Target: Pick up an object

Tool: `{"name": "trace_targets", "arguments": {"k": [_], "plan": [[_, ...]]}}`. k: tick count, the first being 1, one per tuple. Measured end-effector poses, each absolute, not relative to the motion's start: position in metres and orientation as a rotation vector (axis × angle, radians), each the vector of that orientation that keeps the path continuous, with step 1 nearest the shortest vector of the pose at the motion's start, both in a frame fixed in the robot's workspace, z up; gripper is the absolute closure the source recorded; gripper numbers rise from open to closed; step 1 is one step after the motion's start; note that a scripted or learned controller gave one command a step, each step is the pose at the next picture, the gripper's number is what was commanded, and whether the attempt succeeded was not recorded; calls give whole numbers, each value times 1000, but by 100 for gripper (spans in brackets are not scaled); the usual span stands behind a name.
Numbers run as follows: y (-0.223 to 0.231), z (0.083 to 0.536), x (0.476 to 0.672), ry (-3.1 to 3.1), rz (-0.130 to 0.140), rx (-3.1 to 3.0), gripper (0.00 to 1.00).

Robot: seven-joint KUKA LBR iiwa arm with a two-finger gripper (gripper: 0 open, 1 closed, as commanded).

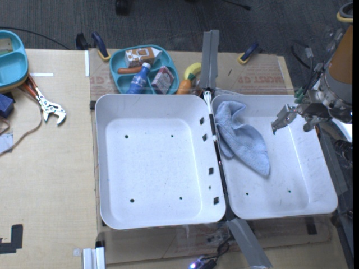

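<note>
Here, you see the gripper (pixel 295 118) poised over the upper right part of the right bin (pixel 297 200), with its jaws apart and nothing between them. The arm (pixel 342 66) enters from the right edge of the camera view.

A blue cloth (pixel 241 139) lies crumpled in the right bin, against its left wall and toward the far side. The cloth is well apart from the gripper, to the gripper's left in the view.

The left bin (pixel 154 161) sits just beside the right bin; the two touch along a shared edge.

Behind the bins, on the tabletop (pixel 45 178), you find a teal tray (pixel 143 69) holding a small bottle, a box and other small items. A wrench (pixel 49 108) lies on the tabletop toward the left, near a second teal tray (pixel 11 58) at the left edge.
</note>
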State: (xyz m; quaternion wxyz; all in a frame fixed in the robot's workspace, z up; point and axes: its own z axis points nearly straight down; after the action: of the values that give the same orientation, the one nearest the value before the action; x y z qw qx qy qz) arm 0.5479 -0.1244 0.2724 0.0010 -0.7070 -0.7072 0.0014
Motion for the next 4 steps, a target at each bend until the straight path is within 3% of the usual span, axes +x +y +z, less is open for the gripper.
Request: {"name": "trace_targets", "arguments": {"k": [1, 2, 3, 4], "plan": [[-73, 193, 607, -2305, 5, -2131, 0], [-100, 97, 633, -2267, -10, -2187, 0], [-110, 98, 660, -2482, -2, -1933, 0], [-110, 98, 660, -2482, -3, -1933, 0]]}}
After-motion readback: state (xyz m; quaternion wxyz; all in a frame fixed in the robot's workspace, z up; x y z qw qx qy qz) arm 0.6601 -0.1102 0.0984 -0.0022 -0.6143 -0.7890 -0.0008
